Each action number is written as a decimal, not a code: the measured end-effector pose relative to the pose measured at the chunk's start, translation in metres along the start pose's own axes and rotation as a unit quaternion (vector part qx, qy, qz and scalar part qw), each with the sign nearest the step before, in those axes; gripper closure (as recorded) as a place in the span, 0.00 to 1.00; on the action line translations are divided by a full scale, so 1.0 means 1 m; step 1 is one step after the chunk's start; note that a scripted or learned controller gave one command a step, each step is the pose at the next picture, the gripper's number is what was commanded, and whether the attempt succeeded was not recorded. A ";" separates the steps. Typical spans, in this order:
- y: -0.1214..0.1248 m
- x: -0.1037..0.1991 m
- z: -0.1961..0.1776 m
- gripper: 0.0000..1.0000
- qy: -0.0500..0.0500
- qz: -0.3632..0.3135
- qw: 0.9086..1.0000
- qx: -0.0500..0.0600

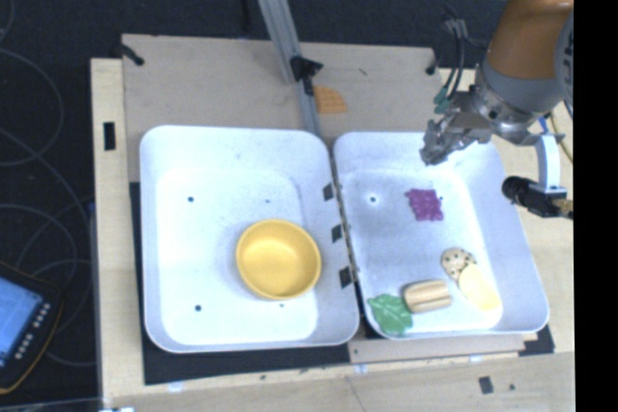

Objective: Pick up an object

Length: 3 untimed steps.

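Observation:
My gripper (436,150) hangs over the far edge of the right bin (367,227), up and slightly right of a small purple object (424,205). Nothing shows between its fingers. Near the bin's front lie a green object (389,312), a tan cylinder (427,295), a pale yellow piece (479,288) and a small speckled round thing (457,260). A yellow bowl (278,258) sits in the left bin (183,207).
A slanted metal rail (275,10) runs down to the gap between the bins. An orange patch (329,99) marks the bench behind the bins. A handheld screen (19,315) lies at the lower left, off the bench.

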State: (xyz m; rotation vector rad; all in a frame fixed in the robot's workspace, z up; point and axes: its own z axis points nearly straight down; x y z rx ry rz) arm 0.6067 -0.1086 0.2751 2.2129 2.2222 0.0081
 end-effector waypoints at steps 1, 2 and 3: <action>0.021 0.044 0.004 1.00 0.000 -0.001 1.000 0.003; 0.024 0.092 0.019 1.00 0.000 0.000 1.000 0.004; 0.038 0.148 0.014 1.00 0.000 -0.002 1.000 0.002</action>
